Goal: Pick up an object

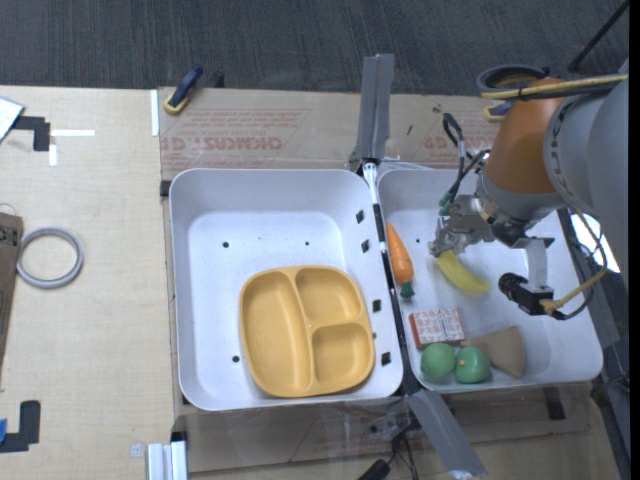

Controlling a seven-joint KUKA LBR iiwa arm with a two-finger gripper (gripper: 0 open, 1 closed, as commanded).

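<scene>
Claw sits low over the banana in the right bin; whether it is clenched I cannot tell. Banana lies unlifted, pickup still ahead.

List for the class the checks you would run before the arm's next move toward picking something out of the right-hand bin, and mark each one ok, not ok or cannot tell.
1. Gripper is over the right bin, where the loose objects lie: ok.
2. A target is close by: the banana lies just below the gripper: ok.
3. Banana is already between the fingers: cannot tell, the wrist hides that spot.
4. Banana has room around it: ok, the carrot lies apart to its left.
5. Other objects are out of the way: ok, the small box, two green balls and brown wedge sit at the bin's near end.
6. Yellow divided plate stays in the left bin: ok.
</scene>
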